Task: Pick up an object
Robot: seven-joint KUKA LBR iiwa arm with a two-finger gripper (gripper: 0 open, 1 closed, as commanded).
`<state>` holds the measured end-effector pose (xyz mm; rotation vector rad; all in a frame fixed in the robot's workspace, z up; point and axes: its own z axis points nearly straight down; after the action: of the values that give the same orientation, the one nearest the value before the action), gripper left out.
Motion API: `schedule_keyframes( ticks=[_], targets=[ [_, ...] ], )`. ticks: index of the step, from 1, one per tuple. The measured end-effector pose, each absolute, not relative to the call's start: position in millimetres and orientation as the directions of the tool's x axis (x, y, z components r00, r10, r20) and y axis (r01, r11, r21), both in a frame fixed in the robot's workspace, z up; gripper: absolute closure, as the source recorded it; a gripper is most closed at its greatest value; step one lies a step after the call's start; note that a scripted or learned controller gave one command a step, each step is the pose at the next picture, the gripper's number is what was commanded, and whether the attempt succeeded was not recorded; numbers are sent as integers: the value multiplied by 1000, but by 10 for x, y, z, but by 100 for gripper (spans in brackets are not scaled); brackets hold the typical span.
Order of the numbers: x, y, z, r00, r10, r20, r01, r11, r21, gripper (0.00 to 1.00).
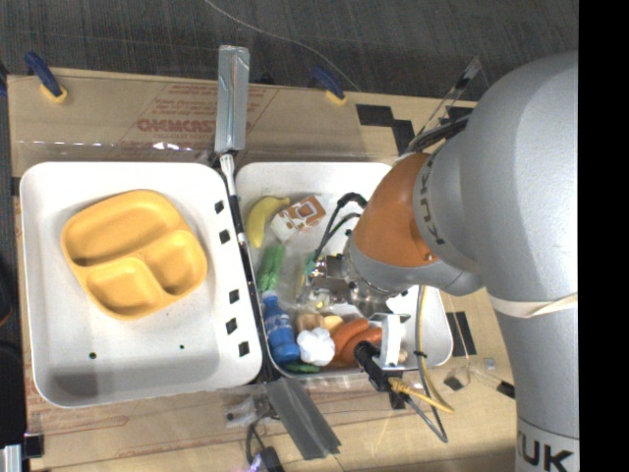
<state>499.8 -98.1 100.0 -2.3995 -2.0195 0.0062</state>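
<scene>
The arm (pixel 511 195) comes in from the right and bends down over the right bin (pixel 295 173), its orange band (pixel 393 226) hanging right above the clutter. The gripper (pixel 339 293) sits low among the objects near the middle of that bin, and whether it is clenched or released I cannot tell: the wrist hides the working end, and nothing is plainly seen in its grasp.

Everything worth picking is piled in this right bin. A yellow banana (pixel 258 219) lies at the far left corner beside a small white and orange carton (pixel 298 216). A green item (pixel 270 264) runs along the left wall, a blue bottle (pixel 279 330) lies below it, and a white ball-like lump (pixel 315 345) rests touching an orange object (pixel 350 337) at the near edge. They crowd together, likely because the shallow floor lets them slide into one another, so any descent risks nudging a neighbour.

The left bin (pixel 39 293) bears a yellow divided tray (pixel 133 252), well apart from the action.

Judging by the pose, this is the reach-and-descend part of the pick, with the target probably one of the items just beside the wrist, though which one I cannot say
</scene>
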Motion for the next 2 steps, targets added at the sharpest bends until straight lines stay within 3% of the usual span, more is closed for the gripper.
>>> schedule_keyframes(
  ticks=[1, 2],
  targets=[
    [5833, -740, 1934, 276, 961, 2, 961, -276, 1, 100],
    [5819, -742, 1910, 276, 961, 0, 961, -276, -5, 0]
  ],
)
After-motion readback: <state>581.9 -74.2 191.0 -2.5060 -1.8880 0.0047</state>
